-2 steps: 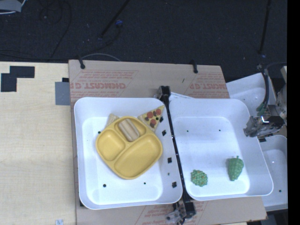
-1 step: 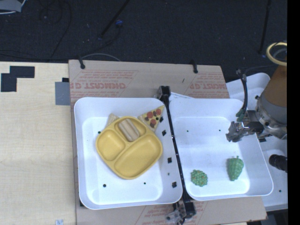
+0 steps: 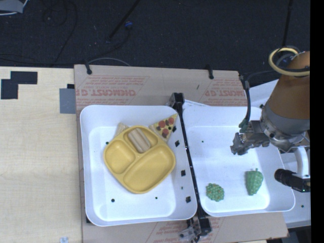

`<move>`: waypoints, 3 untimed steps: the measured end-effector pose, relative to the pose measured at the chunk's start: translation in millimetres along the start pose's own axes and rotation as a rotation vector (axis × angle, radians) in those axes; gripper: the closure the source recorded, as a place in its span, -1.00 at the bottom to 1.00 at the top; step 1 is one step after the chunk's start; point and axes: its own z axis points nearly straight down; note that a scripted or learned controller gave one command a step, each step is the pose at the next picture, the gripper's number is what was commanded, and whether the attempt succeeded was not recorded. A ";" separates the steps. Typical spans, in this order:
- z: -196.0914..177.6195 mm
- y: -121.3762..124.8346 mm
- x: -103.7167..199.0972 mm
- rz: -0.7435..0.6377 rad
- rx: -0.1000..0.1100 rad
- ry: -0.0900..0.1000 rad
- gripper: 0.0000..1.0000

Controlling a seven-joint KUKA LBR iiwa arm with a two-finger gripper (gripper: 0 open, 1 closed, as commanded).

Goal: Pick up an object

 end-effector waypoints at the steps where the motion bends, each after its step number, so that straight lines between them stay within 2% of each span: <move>1: 1.9 -14.7 51.3 -0.002 0.001 0.001 1.00; 2: 14.3 -21.5 95.6 0.000 0.001 0.000 1.00; 3: 10.7 -15.7 149.2 -0.001 0.000 -0.001 1.00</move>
